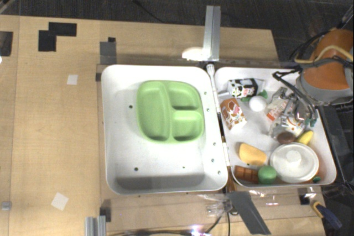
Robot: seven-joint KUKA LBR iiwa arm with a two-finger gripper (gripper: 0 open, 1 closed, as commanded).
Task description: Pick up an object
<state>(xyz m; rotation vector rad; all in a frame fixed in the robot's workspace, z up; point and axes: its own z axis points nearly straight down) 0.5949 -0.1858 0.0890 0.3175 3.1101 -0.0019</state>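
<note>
My gripper (286, 118) hangs low in the right bin (332, 166), near its right side, with the arm and its orange band (331, 61) coming in from the upper right. Under and around it lie a small brown object (286, 137) and a yellow piece (306, 137). To its left are a white ball (257, 103) and a red-and-white carton (233, 113). A white round bowl (294, 161) sits just below the gripper. The gripper body hides whatever lies directly beneath it.
The right bin also holds a black-and-white spotted item (242, 87), a yellow wedge (252, 154), a brown block (245, 174) and a green ball (267, 174). A green divided plate (168, 110) lies in the left bin (119, 163). A metal post (212, 33) stands behind the bins.
</note>
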